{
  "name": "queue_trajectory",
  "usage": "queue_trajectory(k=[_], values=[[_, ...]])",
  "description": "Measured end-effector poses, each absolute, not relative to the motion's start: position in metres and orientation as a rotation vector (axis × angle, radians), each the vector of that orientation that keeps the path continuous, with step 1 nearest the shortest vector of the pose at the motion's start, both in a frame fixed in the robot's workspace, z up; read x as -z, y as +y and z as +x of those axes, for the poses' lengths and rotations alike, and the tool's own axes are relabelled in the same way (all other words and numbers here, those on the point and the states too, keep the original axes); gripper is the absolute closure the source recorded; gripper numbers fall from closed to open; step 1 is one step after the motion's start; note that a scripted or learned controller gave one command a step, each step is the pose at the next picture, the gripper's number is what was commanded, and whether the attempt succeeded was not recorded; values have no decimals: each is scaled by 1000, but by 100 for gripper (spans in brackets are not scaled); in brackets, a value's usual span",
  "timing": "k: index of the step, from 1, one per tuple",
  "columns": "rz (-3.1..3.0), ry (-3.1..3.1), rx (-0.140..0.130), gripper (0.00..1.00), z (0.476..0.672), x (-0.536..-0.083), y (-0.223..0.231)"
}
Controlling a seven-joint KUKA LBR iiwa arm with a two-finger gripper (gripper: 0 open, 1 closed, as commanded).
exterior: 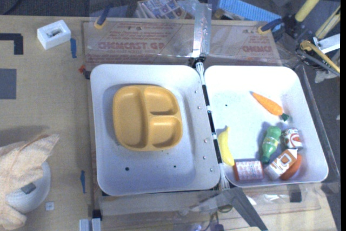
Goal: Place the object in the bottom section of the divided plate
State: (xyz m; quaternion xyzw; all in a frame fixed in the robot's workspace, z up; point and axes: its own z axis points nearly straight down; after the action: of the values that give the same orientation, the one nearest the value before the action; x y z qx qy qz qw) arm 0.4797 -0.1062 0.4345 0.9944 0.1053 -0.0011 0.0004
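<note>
Red print on the clear panel (140, 41) behind the left bin (102, 170) reads roughly "CHEMCAST GP"; the red lettering on the panel behind the right bin (232, 84) looks mirrored and I cannot read it. The labels on the packaged items are too small to make out.

The left bin holds the yellow plate (146, 117), lying flat near the bin's middle, with one long section on its left side and two smaller ones on its right. The right bin holds all the loose items, well apart from the plate: a carrot (267, 103) near the middle, a banana (225, 146) along the left wall, a green bottle (271, 142), a small tin (292, 138) just beside the bottle, a red-and-white can (249, 170) on its side at the front wall, and an orange-and-white carton (284, 164) next to that can. Which of these is the object to place cannot be told.

Whether the gripper is open or closed cannot be told
</note>
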Motion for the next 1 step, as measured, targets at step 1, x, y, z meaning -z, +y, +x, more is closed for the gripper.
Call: queue_trajectory(k=[1], values=[[3125, 316, 2, 0, 480, -435, -145]])
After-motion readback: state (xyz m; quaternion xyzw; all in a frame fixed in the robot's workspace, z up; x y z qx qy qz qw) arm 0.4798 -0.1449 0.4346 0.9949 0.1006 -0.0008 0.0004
